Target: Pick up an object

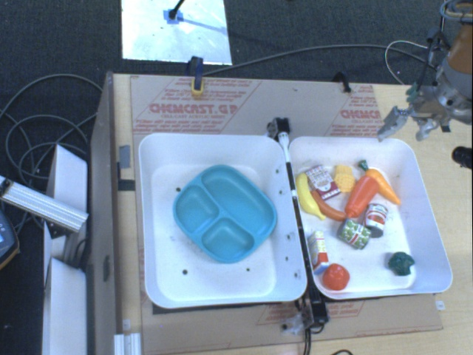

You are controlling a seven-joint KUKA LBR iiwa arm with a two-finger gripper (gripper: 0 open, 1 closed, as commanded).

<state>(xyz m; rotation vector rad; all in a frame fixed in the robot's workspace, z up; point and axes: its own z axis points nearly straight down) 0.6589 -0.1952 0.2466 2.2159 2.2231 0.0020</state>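
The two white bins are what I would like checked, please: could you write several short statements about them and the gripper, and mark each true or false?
1. The blue divided plate lies in the left bin. True.
2. The gripper is holding the carrot. False: the carrot lies in the right bin, and the open gripper hangs above that bin's far right corner, holding nothing.
3. The banana lies by the right bin's left wall. True.
4. The tomato sits on the plate. False: it is in the right bin's near part.
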